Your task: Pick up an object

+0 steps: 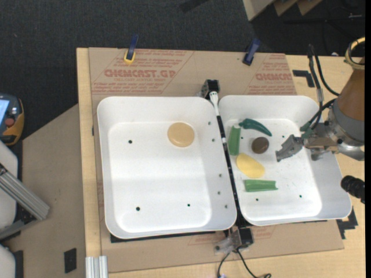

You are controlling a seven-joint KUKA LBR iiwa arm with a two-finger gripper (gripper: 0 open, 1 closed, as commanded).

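The right bin (307, 204) holds a brown ball (260, 145), a yellow lump (250, 166), a dark green curved piece (255, 125), a light green upright piece (233, 140) and a green wedge (259, 185). In the left bin (151, 213) lies a tan round disc (181, 134). My gripper (287, 147) hangs over the right side of the right bin, a short way right of the brown ball. It is open, with nothing between its fingers.
The bins sit side by side on a cardboard sheet (174, 68) held by two clamps (131, 50) at the back. Cables (316, 74) run down the right side near the arm. A black divider strip (223, 155) runs between the bins.
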